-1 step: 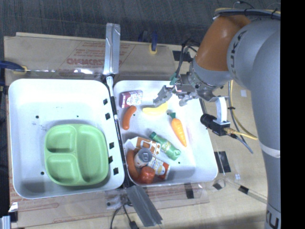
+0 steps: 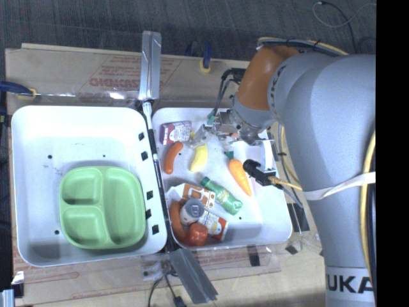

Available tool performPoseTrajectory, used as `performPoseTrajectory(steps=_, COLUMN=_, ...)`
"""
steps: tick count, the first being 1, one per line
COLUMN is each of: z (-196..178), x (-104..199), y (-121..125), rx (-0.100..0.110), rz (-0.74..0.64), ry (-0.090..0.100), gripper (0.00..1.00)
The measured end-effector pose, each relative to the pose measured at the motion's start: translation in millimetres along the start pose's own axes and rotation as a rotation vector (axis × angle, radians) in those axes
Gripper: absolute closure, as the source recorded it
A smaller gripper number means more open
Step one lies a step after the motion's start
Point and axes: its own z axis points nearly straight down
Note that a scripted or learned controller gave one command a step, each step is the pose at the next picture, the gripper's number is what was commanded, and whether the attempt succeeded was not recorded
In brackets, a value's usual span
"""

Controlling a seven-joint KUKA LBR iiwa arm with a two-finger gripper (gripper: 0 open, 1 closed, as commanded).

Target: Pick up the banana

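Both white bins (image 2: 38, 133) at left and centre look like smooth, slightly glossy plastic. The green divided tray (image 2: 102, 206) at lower left is matt plastic. In the right bin (image 2: 275, 226), the banana (image 2: 199, 157) and carrot (image 2: 240, 176) have a smooth, plastic sheen. The arm (image 2: 332, 126) at right has a satin grey shell with a glossy orange band (image 2: 259, 75). The bench (image 2: 83, 69) along the top reads as matt cardboard or wood.
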Motion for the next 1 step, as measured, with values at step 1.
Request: performPoseTrajectory(steps=1, z=0.4, x=43.5, y=-48.6, rx=0.002, rz=-0.175, ry=0.002, gripper=0.0)
